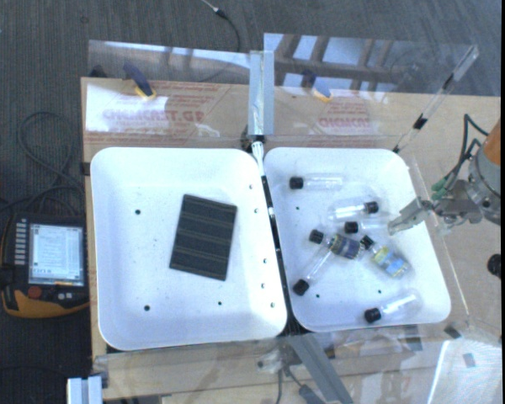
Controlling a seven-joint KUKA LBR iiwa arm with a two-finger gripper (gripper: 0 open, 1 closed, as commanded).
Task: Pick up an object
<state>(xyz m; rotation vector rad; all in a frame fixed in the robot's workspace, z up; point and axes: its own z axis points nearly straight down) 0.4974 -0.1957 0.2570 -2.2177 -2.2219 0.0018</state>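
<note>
The fingers (406, 218) hang over the right bin (421, 293) beside little clear tubes with black caps (355, 209), holding nothing, and I cannot tell if they are apart.

Two bins sit side by side on my bench, their inner walls touching; the left bin (118, 225) holds one flat ridged pad (204, 236), lying near its middle, slightly tilted; the right bin (421, 293) holds a scatter of capped vials. One vial (316, 181) lies at the back; another (356, 209) lies in front of it, toward the right; a cluster (337, 244) sits at the middle, with one long vial (311, 272) slanting toward the front left; a small packet (391, 262) lies right of the cluster; a last vial (391, 308) lies near the front right corner. My pincer (406, 219) reaches in over the right wall, beside the second vial; a handheld pendant (44, 263) lies on the floor left of the bench.
</note>
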